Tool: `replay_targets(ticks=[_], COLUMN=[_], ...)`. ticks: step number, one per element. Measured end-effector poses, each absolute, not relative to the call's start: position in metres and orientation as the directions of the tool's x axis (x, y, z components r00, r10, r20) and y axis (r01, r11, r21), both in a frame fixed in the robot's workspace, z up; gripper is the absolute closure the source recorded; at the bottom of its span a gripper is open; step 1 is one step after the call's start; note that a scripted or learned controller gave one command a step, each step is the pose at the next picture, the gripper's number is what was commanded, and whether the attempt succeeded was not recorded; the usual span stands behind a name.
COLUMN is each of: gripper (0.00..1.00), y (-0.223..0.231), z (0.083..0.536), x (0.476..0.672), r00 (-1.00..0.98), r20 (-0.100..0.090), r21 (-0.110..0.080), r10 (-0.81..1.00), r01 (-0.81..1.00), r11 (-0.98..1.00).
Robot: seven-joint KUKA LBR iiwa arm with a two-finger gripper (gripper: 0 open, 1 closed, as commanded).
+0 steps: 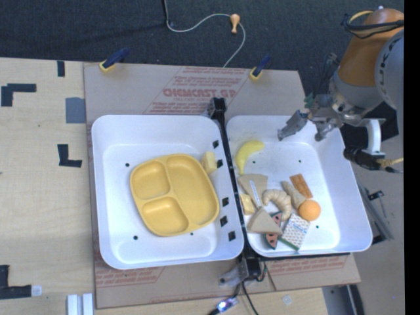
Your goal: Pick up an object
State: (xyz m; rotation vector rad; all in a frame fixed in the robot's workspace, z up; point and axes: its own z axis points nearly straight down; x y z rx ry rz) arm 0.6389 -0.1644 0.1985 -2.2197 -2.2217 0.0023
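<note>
The right bin [341,202] holds a heap of small items: a yellow banana [248,152], an orange ball [309,210], a tan block [301,185], a beige curved piece [275,199] and a checkered packet [294,231]. My gripper [305,126] hangs over the bin's far right corner, above and to the right of the banana. Its two grey fingers are spread apart with nothing between them. The left bin [111,149] holds a yellow divided plate [174,194].
A small pale yellow piece [210,161] lies at the plate's right edge near the divider between the bins. Both bins sit on a cardboard sheet [190,87] held by blue and yellow clamps. A white cable [197,23] runs across the dark floor behind.
</note>
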Motion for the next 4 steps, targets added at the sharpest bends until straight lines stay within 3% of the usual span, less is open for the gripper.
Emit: replay_targets(ticks=[1,2,3,4], gripper=[0.00,0.00,0.00,1.00], y=[-0.159,-0.160,-0.159,-0.158], z=[0.147,0.099,0.084,0.095], x=[0.647,0.637,0.637,0.638], r00=[-0.002,-0.001,-0.003,-0.004], r20=[-0.001,-0.001,-0.002,-0.002], r21=[-0.004,-0.006,-0.003,-0.001], r10=[1.000,1.000,1.000,1.000], r01=[1.000,1.000,1.000,1.000], r11=[0.002,0.001,0.003,0.004])
